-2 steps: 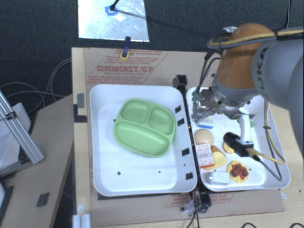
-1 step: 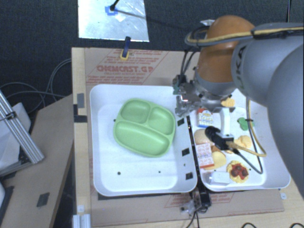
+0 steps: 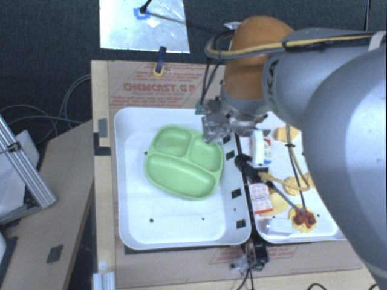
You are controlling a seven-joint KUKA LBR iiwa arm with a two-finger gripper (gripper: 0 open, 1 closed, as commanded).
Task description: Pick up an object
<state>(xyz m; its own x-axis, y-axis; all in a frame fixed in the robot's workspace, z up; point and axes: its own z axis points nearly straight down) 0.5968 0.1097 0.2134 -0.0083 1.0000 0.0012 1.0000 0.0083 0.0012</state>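
One big robot arm (image 3: 338, 101), smooth grey and rounded, reaches in from the right. It wears a glossy orange band (image 3: 257, 47) above the wrist.

Under it lie two shallow white bins, side by side, made of smooth plastic with rounded corners. They rest on a flat brown cardboard sheet (image 3: 151, 89) printed with red letters.

The left bin (image 3: 130, 180) holds one thing, a pale green plate (image 3: 181, 171). It is smooth, oval and moulded into three compartments: one long one and two smaller ones. It lies flat, turned at a slant, in the upper middle of the bin.

The metal gripper (image 3: 211, 132) hangs at the plate's upper right compartment, close to its rim. I cannot tell whether it is apart or together, nor whether it touches the plate.

The right bin (image 3: 302, 237) holds a jumble of small things. Among them are one white packet (image 3: 260, 199) printed in red, one red lump (image 3: 304, 219) and some yellow pieces too small to make out.
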